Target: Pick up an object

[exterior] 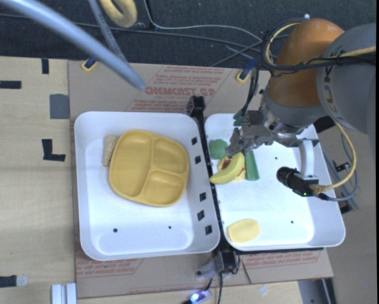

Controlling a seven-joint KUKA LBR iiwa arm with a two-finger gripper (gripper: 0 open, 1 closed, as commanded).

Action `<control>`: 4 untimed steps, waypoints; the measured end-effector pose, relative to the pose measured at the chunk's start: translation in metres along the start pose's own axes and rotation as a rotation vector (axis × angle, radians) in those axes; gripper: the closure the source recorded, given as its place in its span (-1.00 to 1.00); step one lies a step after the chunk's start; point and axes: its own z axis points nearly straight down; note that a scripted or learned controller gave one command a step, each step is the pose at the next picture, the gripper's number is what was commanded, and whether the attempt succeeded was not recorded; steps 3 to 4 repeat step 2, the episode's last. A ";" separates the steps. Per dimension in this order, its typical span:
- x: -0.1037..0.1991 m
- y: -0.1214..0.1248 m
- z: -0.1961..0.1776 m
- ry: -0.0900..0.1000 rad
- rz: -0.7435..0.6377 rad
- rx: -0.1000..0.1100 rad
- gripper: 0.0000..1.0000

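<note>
In the right bin [316, 223], a yellow banana [230, 170] lies near the left wall. Beside it are a green stick-shaped piece [250, 167] and a rounded green piece [217, 149], with a bit of red showing at the banana's upper end. A pale yellow oval object [243, 230] rests near the bin's front edge. My gripper [241, 145] hangs low over the cluster, right above the banana and the green pieces. Its tip is dark and merges with the objects beneath it.
The left bin [91, 227] holds a yellow divided plate [149, 167] with a tan piece [108, 149] tucked under its left edge. A black divider [204, 170] separates the bins. A black cable fitting [297, 180] hangs off the wrist over the right bin.
</note>
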 end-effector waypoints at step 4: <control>0.105 0.002 0.028 0.000 -0.002 0.002 1.00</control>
